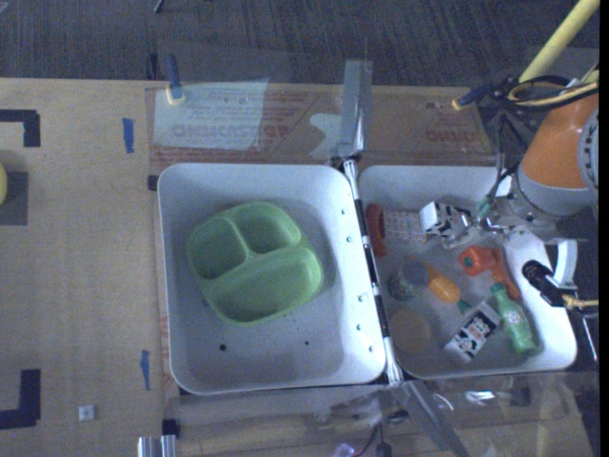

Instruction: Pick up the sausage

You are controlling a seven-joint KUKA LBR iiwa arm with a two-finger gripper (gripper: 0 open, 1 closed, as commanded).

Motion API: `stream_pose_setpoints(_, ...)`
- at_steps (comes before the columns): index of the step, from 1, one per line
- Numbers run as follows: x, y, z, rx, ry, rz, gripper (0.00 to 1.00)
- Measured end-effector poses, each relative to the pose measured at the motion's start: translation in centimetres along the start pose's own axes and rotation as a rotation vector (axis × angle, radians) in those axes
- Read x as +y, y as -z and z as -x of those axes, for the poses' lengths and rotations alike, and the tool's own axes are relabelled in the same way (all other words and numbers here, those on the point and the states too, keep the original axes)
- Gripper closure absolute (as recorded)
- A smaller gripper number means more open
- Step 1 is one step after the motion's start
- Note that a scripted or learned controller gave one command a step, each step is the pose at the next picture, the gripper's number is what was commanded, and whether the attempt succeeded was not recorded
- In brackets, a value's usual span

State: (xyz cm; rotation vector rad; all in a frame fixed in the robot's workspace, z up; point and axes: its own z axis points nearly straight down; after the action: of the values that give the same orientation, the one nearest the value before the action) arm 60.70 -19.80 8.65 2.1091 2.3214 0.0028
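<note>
The arm (569, 150) is cut off by the frame's right edge. A yellow object (3, 185) at the left edge is mostly cropped. Small items low in the right bin (561, 350) are too blurred to identify.

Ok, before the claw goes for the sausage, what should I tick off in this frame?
1. Sausage in plain sight in the right bin: ok.
2. Nothing lying on top of the sausage: ok.
3. Claw lined up over the sausage: not ok, it sits off to the sausage's right.
4. Sausage clear of the bin's left wall: cannot tell, it lies very close along it.
5. Green plate out of the way: ok, it is in the left bin.
</note>
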Motion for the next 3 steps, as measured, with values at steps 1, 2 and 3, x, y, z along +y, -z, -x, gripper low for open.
stream_pose_setpoints(1, 5.05, 0.01, 1.51, 0.021, -0.023, -0.038, 0.00)
stream_pose_setpoints(2, 5.05, 0.00, 1.52, 0.021, -0.023, -0.038, 0.00)
stream_pose_setpoints(3, 5.05, -0.02, 1.52, 0.021, -0.023, -0.038, 0.00)
